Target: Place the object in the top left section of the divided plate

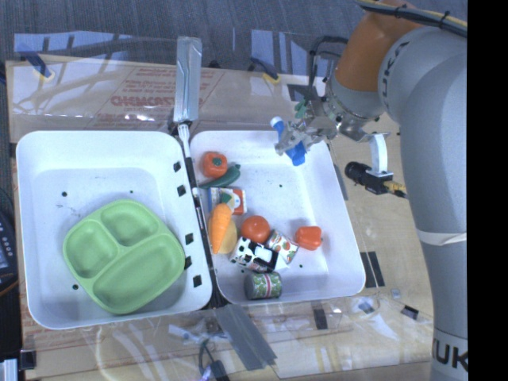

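A light green divided plate (123, 253) lies in the left bin (48, 165), tilted, with three sections. My gripper (290, 144) hangs over the back right part of the right bin (333, 213), its blue-tipped fingers (295, 155) pointing down. Nothing shows between them. Toy food lies in the right bin: a tomato (213, 163) with a green piece (225, 178) beside it, a carrot-like orange piece (221, 226), a red ball (255, 228), a small red-orange pepper (309, 237), a black-and-white block (255, 255) and a green can (263, 285).
A metal divider (187, 86) runs between the two bins at the back. The grey arm with its orange band (373, 50) takes up the right side. Tape and clear plastic lie along the bench's front edge (246, 340).
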Action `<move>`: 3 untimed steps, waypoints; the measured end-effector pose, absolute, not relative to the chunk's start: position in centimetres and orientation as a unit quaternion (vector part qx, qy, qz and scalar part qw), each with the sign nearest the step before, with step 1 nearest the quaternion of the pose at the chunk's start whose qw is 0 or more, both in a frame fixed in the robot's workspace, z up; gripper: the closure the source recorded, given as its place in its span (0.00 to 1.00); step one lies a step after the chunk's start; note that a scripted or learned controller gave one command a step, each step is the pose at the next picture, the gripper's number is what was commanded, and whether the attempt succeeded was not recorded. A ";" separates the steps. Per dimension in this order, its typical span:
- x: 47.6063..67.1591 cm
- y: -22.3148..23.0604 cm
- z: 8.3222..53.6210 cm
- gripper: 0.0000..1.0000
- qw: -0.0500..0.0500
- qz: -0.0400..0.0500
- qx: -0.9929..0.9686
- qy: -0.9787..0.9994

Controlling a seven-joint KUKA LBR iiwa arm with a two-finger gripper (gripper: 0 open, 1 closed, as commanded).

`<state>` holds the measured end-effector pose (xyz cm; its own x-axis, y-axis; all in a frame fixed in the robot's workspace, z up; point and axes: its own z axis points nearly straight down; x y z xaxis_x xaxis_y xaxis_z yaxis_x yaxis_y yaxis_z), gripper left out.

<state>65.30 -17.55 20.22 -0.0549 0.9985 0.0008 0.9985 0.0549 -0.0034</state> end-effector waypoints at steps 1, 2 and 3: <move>61.6 -10.3 11.4 1.00 0.003 0.002 -0.746 -0.666; 57.8 -10.4 10.7 1.00 -0.014 -0.012 -0.699 -0.715; 55.4 -12.8 10.1 1.00 -0.005 -0.008 -0.806 -0.592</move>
<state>55.37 -12.78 10.13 0.2987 0.9543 0.0074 0.9542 -0.2988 0.0182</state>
